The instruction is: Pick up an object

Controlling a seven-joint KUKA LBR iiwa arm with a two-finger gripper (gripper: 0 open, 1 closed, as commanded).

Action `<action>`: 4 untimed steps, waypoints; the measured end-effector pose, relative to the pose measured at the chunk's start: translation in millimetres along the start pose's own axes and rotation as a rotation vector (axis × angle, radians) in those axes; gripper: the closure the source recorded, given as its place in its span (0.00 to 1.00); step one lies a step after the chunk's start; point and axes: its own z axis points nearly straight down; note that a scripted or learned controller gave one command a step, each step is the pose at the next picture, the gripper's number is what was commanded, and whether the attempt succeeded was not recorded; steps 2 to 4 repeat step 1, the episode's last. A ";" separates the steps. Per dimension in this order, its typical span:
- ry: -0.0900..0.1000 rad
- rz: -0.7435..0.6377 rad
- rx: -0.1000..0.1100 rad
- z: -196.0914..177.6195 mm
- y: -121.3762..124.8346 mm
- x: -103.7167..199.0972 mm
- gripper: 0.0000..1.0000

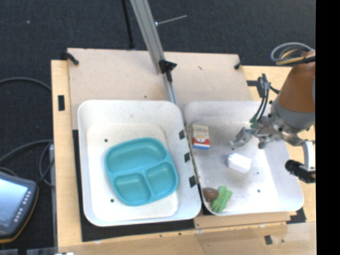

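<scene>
In the right bin (pixel 281 195) lie a white block (pixel 239 162), a small red, white and blue carton (pixel 200 136), a green object (pixel 223 198) and a brown object (pixel 210 194) beside it. My gripper (pixel 249 141) hangs over the middle of this bin, just above and to the right of the white block. Its fingers are spread open with nothing between them. The grey arm with its orange band (pixel 297 92) comes in from the right.
The left bin (pixel 90 142) holds a teal divided plate (pixel 141 170). A slanted metal pole (pixel 151 31) rises behind the bins. Bin walls meet at the centre, close to the carton.
</scene>
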 end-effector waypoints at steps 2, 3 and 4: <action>-0.008 0.006 -0.024 55.8 -34.8 31.7 0.00; -0.008 0.006 -0.024 55.8 -34.8 31.7 0.00; -0.008 0.006 -0.024 55.8 -34.8 31.7 0.00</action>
